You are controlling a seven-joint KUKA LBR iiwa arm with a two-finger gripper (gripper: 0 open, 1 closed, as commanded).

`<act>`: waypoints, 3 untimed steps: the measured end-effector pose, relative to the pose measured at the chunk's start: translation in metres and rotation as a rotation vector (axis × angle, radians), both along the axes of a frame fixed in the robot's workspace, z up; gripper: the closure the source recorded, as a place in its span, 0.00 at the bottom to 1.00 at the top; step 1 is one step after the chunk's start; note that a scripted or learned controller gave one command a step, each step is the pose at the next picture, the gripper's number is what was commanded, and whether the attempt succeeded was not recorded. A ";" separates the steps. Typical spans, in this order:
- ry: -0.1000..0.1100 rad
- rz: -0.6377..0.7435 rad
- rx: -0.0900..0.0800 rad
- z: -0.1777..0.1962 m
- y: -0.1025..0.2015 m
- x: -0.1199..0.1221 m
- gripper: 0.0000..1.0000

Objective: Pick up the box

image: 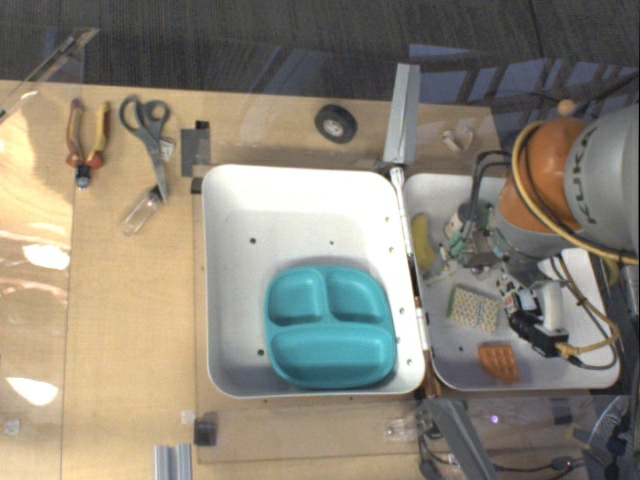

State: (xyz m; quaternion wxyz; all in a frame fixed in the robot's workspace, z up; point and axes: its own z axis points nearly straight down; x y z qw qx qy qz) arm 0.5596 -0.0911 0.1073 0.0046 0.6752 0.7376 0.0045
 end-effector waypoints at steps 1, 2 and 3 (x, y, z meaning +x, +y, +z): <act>-0.005 0.005 -0.004 -0.017 -0.038 -0.049 0.00; -0.014 0.006 -0.009 -0.005 -0.039 -0.046 1.00; 0.006 -0.034 -0.001 0.104 0.014 -0.053 1.00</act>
